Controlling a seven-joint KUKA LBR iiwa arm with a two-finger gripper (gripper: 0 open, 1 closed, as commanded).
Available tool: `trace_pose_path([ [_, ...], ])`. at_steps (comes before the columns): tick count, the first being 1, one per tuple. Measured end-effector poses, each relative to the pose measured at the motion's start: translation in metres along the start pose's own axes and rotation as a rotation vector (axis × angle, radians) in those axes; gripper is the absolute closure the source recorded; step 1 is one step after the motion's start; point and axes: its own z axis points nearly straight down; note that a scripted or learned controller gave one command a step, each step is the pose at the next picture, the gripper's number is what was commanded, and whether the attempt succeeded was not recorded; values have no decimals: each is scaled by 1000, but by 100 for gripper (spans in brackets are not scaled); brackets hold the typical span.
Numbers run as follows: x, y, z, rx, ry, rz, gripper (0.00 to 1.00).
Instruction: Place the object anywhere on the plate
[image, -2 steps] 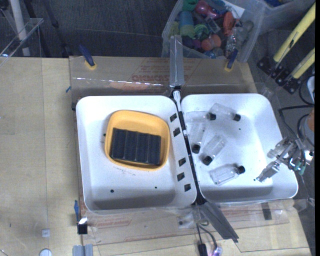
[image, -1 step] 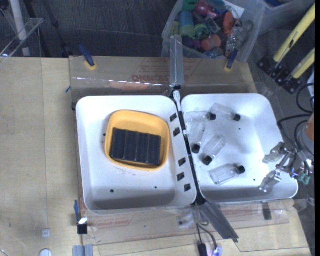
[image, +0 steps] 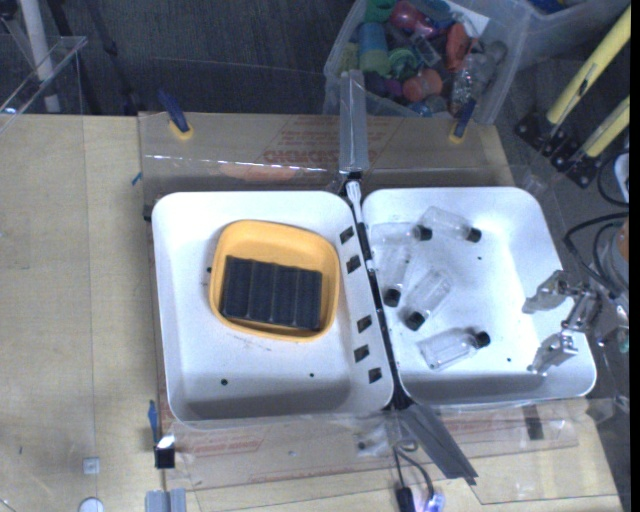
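A yellow plate (image: 273, 240) lies in the left bin (image: 190, 350). A black ridged rectangular object (image: 275, 293) rests flat on the plate and covers most of its middle. Several clear plastic bottles with black caps (image: 428, 292) lie scattered in the right bin (image: 520, 215). My gripper (image: 536, 333) reaches over the right bin's right rim, far from the plate. It is open, and I see nothing between its metal fingers (image: 548, 294).
A divider with black clips (image: 362, 300) separates the two bins. Behind them stand a clear tub of colourful toys (image: 420, 50) and a cardboard sheet (image: 260, 150). Cables hang at the far right.
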Motion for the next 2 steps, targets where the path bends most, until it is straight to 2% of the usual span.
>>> trace_pose_path([
  [1,10,11,21,-2,6,-307,0],
  [2,4,29,0,-2,0,-536,0],
])
